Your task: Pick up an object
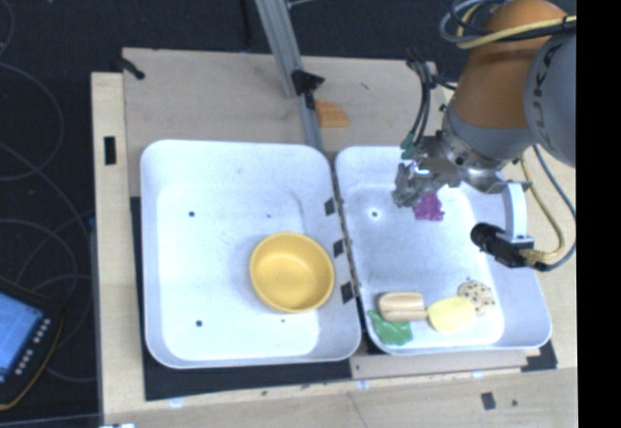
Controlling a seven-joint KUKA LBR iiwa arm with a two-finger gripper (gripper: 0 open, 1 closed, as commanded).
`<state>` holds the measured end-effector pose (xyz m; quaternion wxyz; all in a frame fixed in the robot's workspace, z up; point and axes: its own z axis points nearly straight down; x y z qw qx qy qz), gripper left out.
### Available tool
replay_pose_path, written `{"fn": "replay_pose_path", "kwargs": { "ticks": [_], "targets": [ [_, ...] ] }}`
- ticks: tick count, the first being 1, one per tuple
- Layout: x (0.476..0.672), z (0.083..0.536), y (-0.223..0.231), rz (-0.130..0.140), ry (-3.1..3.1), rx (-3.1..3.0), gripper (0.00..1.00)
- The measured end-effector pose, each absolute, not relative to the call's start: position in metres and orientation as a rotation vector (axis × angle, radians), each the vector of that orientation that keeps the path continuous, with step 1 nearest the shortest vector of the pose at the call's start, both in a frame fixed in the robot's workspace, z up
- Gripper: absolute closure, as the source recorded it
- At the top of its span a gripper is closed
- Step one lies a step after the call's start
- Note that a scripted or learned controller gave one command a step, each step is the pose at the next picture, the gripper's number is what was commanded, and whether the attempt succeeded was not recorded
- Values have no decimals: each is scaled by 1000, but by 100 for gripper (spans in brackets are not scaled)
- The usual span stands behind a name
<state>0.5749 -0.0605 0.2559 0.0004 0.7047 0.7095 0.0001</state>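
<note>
End effector (415, 185) partly hides purple object (429, 209), grip unclear.

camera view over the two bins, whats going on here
A grey and orange robot arm reaches in from the right over the right bin. Its gripper is at the upper part of that bin, right beside a small purple object; whether it has hold of it cannot be told. Near the bin's front edge lie a tan roll, a yellow piece, a speckled cookie and a green scrap. The left bin holds a yellow bowl.
</note>
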Motion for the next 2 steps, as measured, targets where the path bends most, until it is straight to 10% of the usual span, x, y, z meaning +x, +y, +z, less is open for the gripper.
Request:
{"fn": "replay_pose_path", "kwargs": {
  "ticks": [2],
  "targets": [
    [601,242,42,-2,2228,2215,100]
  ]
}}
